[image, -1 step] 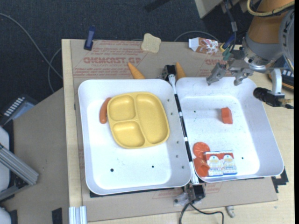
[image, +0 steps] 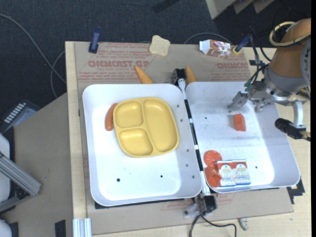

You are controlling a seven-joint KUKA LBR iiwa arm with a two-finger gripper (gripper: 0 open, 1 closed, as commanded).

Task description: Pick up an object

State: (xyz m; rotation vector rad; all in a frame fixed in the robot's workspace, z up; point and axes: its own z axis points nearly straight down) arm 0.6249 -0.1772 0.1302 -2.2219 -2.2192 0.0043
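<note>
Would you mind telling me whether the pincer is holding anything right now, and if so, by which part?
Nothing is held. The pincer hangs open over the right bin, with the orange block lying on the bin floor just below it, untouched.

Robotics lab, cardboard-topped bench [image: 123,58], paired white bins [image: 94,132], loose cables [image: 29,38], toy food

"CHEMCAST GP" on bench board [image: 118,63].

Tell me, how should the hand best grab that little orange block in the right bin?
Probably from straight above, closing across the narrower sides of the orange block. It lies flat and alone on the right bin's floor, long axis running roughly up and down the view, with bare floor on either side for the fingers. The hand hovers just above it, so a short descent should do.
</note>
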